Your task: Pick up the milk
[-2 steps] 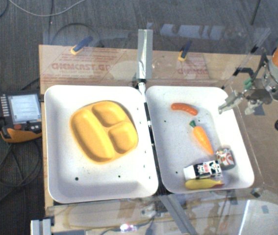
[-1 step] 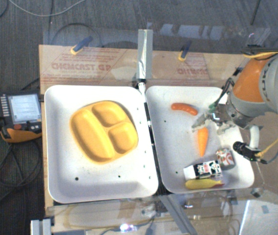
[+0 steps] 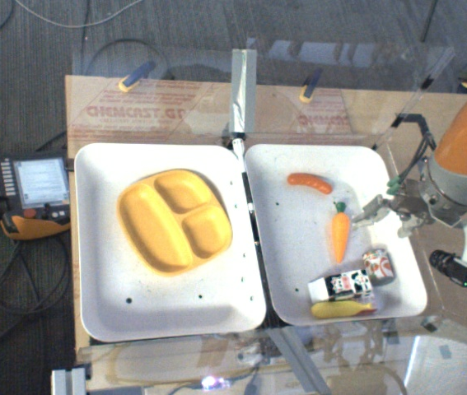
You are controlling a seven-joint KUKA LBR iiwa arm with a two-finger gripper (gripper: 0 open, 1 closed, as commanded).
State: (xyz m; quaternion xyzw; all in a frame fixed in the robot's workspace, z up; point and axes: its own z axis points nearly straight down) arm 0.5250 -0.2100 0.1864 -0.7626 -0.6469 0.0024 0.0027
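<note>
In the camera view the gripper (image 3: 379, 208) hangs over the right edge of the right bin (image 3: 365, 159); I cannot tell its state. The milk (image 3: 342, 285) lies flat below it and a little left, beside a small can (image 3: 379, 266) and above a banana (image 3: 342, 309). A carrot (image 3: 340, 233) lies just left of the gripper.

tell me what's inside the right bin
The right bin holds a sausage, a carrot, a milk carton lying on its side, a small can and a banana touching the milk's near edge. Anything beneath them is covered.
</note>
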